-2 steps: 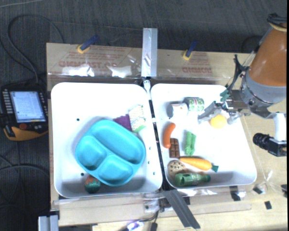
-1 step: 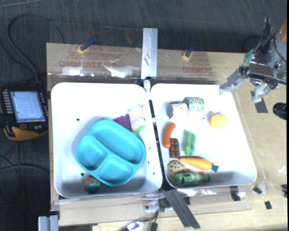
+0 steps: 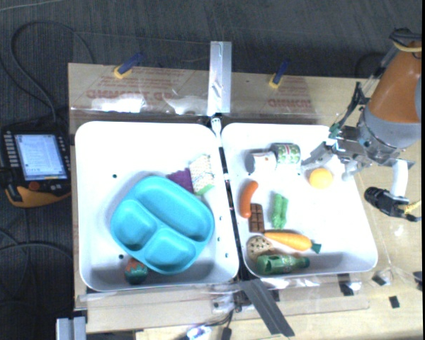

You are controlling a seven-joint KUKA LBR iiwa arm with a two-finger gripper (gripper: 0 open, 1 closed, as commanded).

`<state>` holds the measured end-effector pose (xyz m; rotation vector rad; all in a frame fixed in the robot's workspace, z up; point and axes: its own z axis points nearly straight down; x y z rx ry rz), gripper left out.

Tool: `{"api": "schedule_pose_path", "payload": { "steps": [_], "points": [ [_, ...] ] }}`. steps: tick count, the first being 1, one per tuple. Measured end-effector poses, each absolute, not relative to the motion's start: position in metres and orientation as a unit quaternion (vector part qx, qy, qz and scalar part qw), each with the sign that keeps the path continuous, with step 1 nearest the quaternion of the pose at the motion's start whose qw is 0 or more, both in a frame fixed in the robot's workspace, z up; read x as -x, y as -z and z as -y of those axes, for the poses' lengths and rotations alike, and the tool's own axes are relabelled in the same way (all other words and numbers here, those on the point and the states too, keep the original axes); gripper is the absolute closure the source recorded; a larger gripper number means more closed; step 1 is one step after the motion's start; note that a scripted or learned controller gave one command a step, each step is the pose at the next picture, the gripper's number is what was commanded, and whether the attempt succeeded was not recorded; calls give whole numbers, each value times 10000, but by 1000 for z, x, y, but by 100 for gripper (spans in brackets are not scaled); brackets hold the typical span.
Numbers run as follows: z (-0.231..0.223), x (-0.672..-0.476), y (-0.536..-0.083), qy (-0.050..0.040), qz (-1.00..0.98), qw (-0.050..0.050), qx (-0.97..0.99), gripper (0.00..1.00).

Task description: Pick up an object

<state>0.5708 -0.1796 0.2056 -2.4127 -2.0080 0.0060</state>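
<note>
My gripper (image 3: 331, 164) hangs over the right side of the right bin (image 3: 361, 222), open, its two grey fingers spread. A yellow lemon (image 3: 321, 178) lies on the bin floor just below and between the fingers, not gripped. Further left in that bin are a green-labelled can (image 3: 287, 152), an orange-red sausage (image 3: 248, 196), a green toy (image 3: 278, 210), a brown chocolate bar (image 3: 256, 219), a carrot (image 3: 290, 241), a cookie (image 3: 256, 246) and a dark green vegetable (image 3: 282, 263).
The left bin (image 3: 92, 190) holds a blue compartment plate (image 3: 163, 222), a purple item (image 3: 180, 180), a pale packet (image 3: 200, 171) and a small red-green toy (image 3: 134, 270). A tablet (image 3: 35, 160) lies left of the bench. A metal post (image 3: 219, 76) stands behind the divider.
</note>
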Motion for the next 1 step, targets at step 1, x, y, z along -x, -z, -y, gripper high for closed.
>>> {"api": "schedule_pose_path", "payload": {
  "steps": [1],
  "points": [
    [196,-568,-210,-17,6707,1,7417,0]
  ]
}}
